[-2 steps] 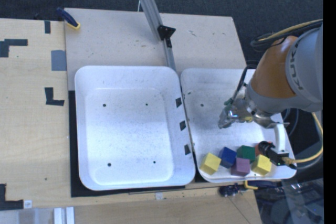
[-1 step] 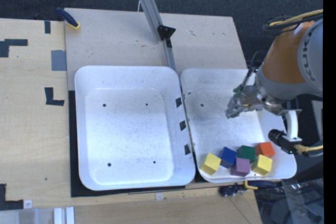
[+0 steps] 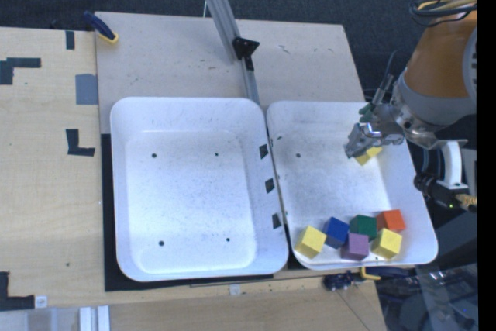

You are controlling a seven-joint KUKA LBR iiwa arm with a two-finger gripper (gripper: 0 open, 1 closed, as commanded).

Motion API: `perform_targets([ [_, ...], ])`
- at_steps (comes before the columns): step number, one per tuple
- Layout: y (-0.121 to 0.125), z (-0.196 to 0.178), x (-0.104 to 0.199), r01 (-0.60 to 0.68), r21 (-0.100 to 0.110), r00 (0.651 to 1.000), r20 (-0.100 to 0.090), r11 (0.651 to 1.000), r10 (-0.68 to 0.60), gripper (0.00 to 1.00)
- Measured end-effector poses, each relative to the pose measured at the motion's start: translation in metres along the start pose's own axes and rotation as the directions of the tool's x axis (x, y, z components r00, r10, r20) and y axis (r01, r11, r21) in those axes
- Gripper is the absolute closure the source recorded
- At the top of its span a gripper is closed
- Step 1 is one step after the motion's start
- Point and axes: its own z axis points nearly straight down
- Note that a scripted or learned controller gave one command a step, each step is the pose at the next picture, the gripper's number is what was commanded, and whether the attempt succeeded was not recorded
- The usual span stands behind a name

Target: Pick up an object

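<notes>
I see the gripper (image 3: 363, 145) over the upper right part of the right bin (image 3: 310, 120), with a yellow block (image 3: 370, 154) at its tip. The block appears tilted and sits right against the lower end of the fingers, partly covered by them. I judge it to be pinched between closed fingers, though the slant of the view leaves me unable to confirm whether it is clear of the bin floor or resting on it. The grasp stage therefore looks achieved; the lift remains unproven. Six other blocks lie clustered along the near edge of the same bin: two yellow, plus blue, green, purple and orange. The left bin (image 3: 186, 116) holds no blocks.
</notes>
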Motion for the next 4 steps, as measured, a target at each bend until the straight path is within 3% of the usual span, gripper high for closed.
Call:
perform_targets([
  [3, 0.019, 0.024, 0.151, 0.005, 0.008, 1.0, -0.002, 1.0, -0.004, 1.0],
  [4, 0.012, 0.014, 0.208, 0.006, 0.008, 1.0, -0.003, 1.0, -0.006, 1.0],
])
